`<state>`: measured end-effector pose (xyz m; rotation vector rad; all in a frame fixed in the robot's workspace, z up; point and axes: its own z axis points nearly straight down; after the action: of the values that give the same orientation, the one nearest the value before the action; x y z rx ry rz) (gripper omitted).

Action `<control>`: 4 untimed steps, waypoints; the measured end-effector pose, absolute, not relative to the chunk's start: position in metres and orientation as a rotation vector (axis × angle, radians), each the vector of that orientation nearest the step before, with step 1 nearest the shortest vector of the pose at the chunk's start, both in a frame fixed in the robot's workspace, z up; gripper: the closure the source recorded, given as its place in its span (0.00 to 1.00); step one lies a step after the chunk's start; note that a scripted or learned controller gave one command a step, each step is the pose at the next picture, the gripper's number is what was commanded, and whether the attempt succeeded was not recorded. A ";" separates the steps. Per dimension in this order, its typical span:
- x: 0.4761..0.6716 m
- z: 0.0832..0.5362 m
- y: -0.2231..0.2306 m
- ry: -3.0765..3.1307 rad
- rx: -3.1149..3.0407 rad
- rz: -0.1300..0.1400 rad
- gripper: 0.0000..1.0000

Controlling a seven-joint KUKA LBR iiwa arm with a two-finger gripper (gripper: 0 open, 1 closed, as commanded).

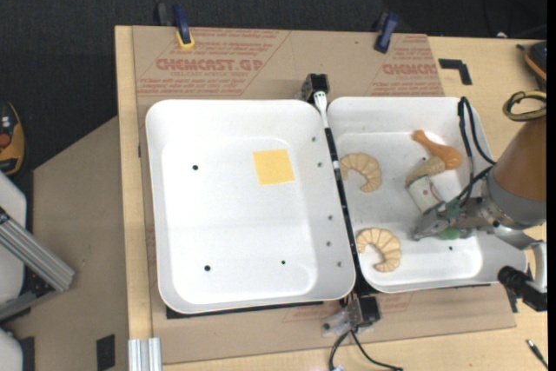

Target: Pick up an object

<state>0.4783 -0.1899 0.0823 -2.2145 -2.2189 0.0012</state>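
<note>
The grey two-finger gripper sits low in the right white bin, near a small green object; probably it reaches there to grasp it.

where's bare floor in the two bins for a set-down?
Left bin: nearly all bare; the yellow square lies alone toward the upper right, so take the wide floor below and left of it. Right bin: crowded with two croissants, an orange piece and the gripper.
</note>
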 end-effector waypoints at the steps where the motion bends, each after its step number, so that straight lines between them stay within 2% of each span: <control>1: 0.479 0.095 -0.192 -2.222 -2.223 -0.001 1.00; 2: 0.522 0.157 -0.136 -2.235 -2.217 -0.010 1.00; 3: 0.590 0.187 -0.087 -2.234 -2.217 -0.009 1.00; 4: 0.639 0.185 -0.021 -2.232 -2.218 -0.006 1.00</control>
<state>0.6388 -0.0214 0.1850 -2.2179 -2.2320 -0.0055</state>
